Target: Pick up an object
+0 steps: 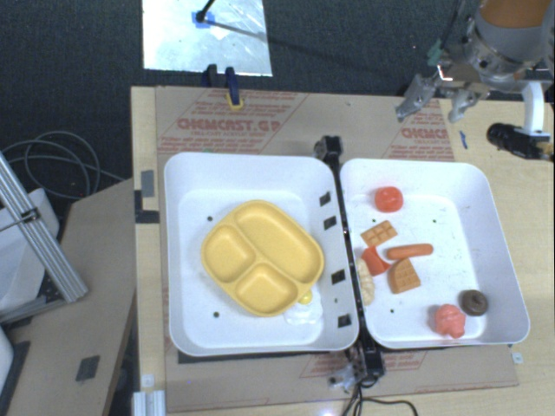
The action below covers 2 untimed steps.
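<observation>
My gripper (438,100) hangs at the upper right, above the bench behind the right bin (490,199), its two fingers spread apart with nothing between them. In the right bin lie a red tomato (388,199), an orange waffle piece (378,232), a sausage (408,251), a red chunk (374,261), an orange wedge (403,276), a pink lump (449,320) and a brown doughnut (473,302). All lie well below and in front of the gripper.
The left bin (186,232) holds a yellow divided plate (262,256) with a small white and yellow item (302,306) at its lower edge. A black divider (340,250) separates the bins. A metal sheet (206,24) lies at the back; cables and a rail sit left.
</observation>
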Each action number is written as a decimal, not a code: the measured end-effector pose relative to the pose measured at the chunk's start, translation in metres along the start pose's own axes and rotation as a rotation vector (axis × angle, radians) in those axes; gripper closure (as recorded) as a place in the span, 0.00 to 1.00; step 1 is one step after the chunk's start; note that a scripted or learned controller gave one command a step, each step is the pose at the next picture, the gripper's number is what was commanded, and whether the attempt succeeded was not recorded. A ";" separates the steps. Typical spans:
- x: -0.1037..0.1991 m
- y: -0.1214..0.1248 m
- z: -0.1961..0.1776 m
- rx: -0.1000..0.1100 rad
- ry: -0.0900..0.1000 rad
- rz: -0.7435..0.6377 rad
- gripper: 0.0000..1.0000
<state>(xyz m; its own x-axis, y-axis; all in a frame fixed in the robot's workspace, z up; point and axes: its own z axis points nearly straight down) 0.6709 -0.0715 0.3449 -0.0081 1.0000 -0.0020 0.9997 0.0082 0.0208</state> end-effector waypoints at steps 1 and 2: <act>0.060 -0.082 -0.087 0.011 0.005 -0.003 0.00; 0.088 -0.164 0.083 0.040 0.004 0.006 0.00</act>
<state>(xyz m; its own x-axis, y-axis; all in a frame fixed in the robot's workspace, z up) 0.5084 0.0150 0.2582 -0.0021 1.0000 0.0016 0.9998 0.0021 -0.0191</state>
